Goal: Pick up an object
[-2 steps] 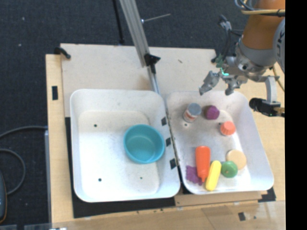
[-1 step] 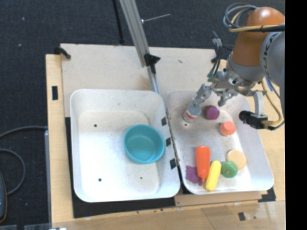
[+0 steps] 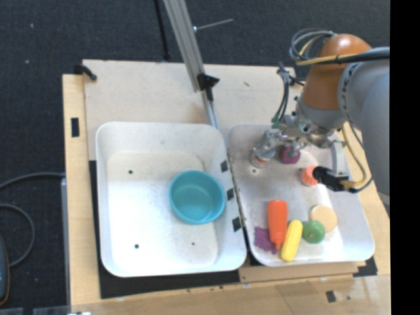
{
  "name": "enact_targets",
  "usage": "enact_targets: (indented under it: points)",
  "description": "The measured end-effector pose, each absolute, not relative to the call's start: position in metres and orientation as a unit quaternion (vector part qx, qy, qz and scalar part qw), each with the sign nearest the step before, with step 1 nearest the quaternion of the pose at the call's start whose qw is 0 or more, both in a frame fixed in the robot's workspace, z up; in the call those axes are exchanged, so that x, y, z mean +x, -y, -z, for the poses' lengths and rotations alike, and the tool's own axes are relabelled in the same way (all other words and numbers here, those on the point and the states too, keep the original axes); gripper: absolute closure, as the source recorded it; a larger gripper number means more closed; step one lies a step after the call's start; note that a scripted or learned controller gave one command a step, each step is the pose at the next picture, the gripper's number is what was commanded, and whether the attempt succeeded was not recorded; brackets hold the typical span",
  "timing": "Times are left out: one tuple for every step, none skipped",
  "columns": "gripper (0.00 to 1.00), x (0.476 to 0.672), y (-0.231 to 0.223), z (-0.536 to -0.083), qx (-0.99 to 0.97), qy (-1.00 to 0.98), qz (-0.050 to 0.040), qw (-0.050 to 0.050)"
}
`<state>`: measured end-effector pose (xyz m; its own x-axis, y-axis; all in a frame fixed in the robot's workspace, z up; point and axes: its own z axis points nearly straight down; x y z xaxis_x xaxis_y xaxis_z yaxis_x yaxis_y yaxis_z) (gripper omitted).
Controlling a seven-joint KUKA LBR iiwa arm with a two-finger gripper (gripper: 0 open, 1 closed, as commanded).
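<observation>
**Claw low in the right bin, nothing visibly caught**

The arm's two-finger gripper (image 3: 272, 151) hangs low over the far end of the right-hand shallow white bin (image 3: 354, 254), close to the bin floor. Whether the claw is open or closed cannot be told from this slanted view; the metal parts blur together and no object shows between them.

Just to the arm's side of the claw, touching or nearly touching it, sits a small dark-purple rounded piece (image 3: 290, 154); whether it is in contact is unclear. A little further toward the arm lies a small orange-red round piece (image 3: 308, 176). Well toward the camera from the claw are the rest: an orange carrot-shaped toy (image 3: 277, 219), a yellow banana-like toy (image 3: 292, 239) lying against it, a flat purple piece (image 3: 264, 239) beneath them, a green ball (image 3: 314, 231) and a tan disc (image 3: 323, 218). Across the divider, on the far side from the arm, the left-hand white bin (image 3: 111, 143) holds a teal plastic bowl (image 3: 197, 196).

By my reading this is the reach-and-grasp step, not yet a lift. The nearest candidate is the dark-purple piece; the next move would call for centring the claw over it, closing, then rising straight up to check that it comes along.
</observation>
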<state>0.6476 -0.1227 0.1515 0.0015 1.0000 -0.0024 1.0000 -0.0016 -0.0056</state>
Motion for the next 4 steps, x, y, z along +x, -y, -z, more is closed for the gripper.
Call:
enact_targets:
  points:
    - [0.00, 0.647, 0.124, -0.100, -0.708, 0.706, -0.0018, 0.000]
    - [1.00, 0.646, 0.125, -0.112, -0.709, 0.705, -0.0033, 0.004]
    - [1.00, 0.645, 0.128, -0.176, -0.708, 0.706, 0.0023, -0.003]
    - [1.00, 0.643, 0.131, -0.221, -0.708, 0.706, 0.0019, -0.002]
